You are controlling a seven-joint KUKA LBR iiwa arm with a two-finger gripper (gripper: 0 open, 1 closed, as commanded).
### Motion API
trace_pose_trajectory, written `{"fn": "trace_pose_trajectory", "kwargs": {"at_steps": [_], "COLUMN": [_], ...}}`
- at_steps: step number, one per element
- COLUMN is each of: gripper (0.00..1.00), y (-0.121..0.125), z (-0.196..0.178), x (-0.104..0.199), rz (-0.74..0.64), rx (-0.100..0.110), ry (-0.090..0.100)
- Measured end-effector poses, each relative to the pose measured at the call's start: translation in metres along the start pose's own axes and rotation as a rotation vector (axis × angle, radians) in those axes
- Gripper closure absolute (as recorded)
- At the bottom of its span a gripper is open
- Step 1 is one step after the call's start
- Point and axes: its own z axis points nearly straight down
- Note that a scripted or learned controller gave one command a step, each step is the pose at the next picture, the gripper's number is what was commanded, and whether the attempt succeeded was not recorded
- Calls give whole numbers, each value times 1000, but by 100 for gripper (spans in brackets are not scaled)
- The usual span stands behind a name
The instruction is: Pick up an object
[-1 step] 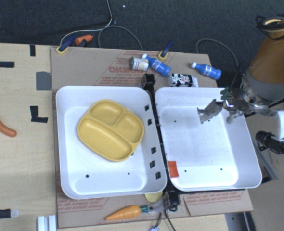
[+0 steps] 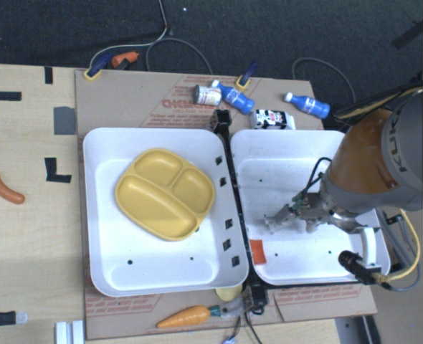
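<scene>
Two bins (image 2: 97, 192) mid-frame. Left: yellow tray (image 2: 165, 193). Right: gripper (image 2: 277, 221) low over the floor, fingers spread, nothing between; orange block (image 2: 256, 251) at lower left corner. Along the top: bottles (image 2: 237, 99).

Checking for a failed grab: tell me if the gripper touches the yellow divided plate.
Apart. The camera view shows the gripper in the right bin, the yellow divided plate in the left.

A pale wooden bench (image 2: 25, 142) bears a cardboard sheet (image 2: 147, 95), with dark carpet (image 2: 269, 13) behind it.
</scene>
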Motion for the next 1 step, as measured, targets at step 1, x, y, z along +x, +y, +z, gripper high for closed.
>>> {"fn": "trace_pose_trajectory", "kwargs": {"at_steps": [1], "gripper": [0], "y": [105], "z": [34], "x": [26], "rz": [-6], "rx": [-24], "ry": [-6]}}
